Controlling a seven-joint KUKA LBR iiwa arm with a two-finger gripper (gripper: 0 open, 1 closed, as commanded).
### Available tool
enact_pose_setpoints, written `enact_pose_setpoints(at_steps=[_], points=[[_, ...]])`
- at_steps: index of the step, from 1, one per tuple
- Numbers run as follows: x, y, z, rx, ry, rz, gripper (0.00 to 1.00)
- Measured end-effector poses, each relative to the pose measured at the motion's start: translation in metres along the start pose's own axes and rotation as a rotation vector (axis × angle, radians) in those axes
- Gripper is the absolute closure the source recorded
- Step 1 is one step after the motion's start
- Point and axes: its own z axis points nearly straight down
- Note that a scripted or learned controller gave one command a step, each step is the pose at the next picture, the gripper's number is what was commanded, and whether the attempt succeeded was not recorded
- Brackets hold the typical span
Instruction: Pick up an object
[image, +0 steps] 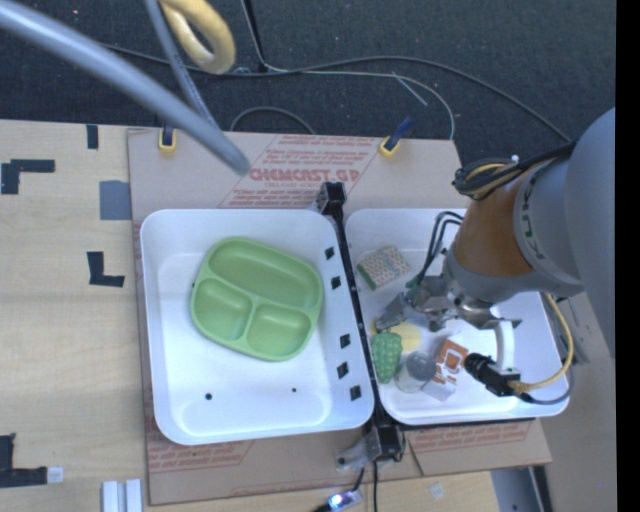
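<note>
Starting at the bottom of the frame: the right bin (400, 228) has a little cluster of stuff in its lower left corner. There's a bumpy green thing (386, 352) right against the divider, a small clear cup (417, 370) just beside it, and an orange-and-white packet (451, 360) touching the cup on its right. Just above those is a yellow piece (392, 318), partly tucked under the gripper (425, 303), which hangs low over that spot. Honestly can't tell if the gripper is open or closed, or if it has anything. A checked green-and-white pad (383, 265) lies a bit further up, apart from the pile.

The arm (575, 215) comes in from the right, with its orange band (490, 240) over the middle of the right bin.

The left bin (250, 400) holds a green divided plate (258, 298), lying flat in its upper half.

Both bins sit on a cardboard sheet (300, 170) with red print, on a wooden bench (60, 330).
</note>
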Motion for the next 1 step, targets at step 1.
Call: enact_pose_setpoints(at_steps=[1], points=[[0.0000,0.0013,-0.0132,-0.005,-0.001,-0.001,1.00]])
